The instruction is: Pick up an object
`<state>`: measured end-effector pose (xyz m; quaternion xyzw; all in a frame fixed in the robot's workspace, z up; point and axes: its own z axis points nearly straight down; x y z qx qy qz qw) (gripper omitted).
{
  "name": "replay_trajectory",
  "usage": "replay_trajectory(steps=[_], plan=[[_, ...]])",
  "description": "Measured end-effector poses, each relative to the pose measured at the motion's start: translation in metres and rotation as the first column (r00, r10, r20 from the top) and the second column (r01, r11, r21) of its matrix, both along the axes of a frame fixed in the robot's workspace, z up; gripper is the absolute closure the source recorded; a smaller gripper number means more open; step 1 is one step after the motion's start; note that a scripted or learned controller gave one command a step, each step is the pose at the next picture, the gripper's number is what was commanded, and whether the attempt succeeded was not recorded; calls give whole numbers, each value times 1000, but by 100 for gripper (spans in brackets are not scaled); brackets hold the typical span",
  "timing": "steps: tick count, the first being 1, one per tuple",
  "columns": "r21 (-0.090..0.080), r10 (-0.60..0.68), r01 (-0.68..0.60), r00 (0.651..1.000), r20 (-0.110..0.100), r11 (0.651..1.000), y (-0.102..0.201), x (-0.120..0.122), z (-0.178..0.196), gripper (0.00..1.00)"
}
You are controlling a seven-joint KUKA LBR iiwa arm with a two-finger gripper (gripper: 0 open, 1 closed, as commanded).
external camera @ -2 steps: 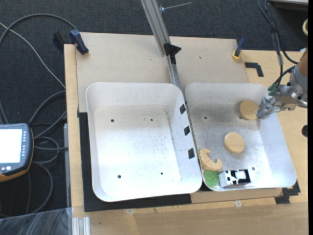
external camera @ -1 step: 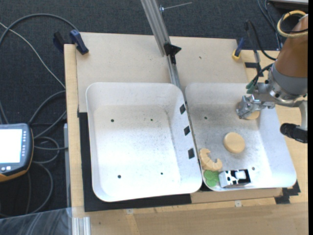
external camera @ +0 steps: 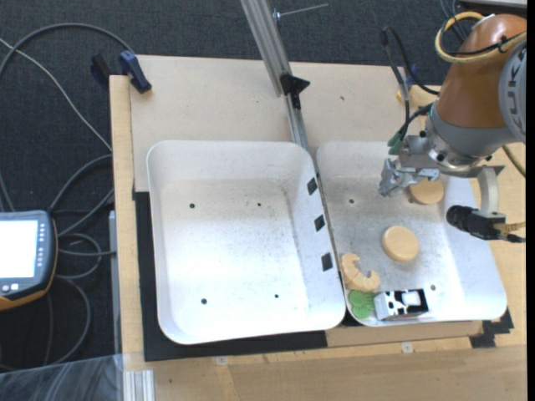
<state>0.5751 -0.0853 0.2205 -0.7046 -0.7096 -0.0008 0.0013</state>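
1. The end effector (external camera: 394, 182) sits low over the far part of the right bin (external camera: 468, 303) — grey metal, blocky, hanging under the grey wrist with the glossy orange band of the arm (external camera: 481, 65) above it. From this angle I cannot tell how far it is open, and nothing can be seen held in it.
2. Just beside it, toward the right, a pale tan round piece (external camera: 428, 193) lies on the bin floor, partly tucked under the wrist; whether the two touch I cannot tell.
3. Nearer the camera, a second tan disc (external camera: 400, 244) — smooth, flat-topped, like a wooden puck — lies apart from the first, out in the open floor.
4. In the near left corner of that bin sits a cluster: a knobbly, curved beige piece (external camera: 359, 271), a green rounded item (external camera: 361, 304) just below it, and a small black-and-white block (external camera: 401, 302) beside the green one.
5. Both bins are shallow, white, rounded at the corners, with speckled floors. The left bin (external camera: 167, 307) shows a few dark dots on its floor.
6. They stand side by side on a light wooden worktop (external camera: 209, 98), with a slanted metal rail (external camera: 267, 36) crossing above the seam.
7. A blue-and-black clamp (external camera: 134, 69) grips the worktop's far left corner.
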Motion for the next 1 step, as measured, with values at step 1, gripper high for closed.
replay_trajectory(steps=[1], plan=[[-1, 1, -1, 1000, 3, 1000, 55, 10, 8, 100]])
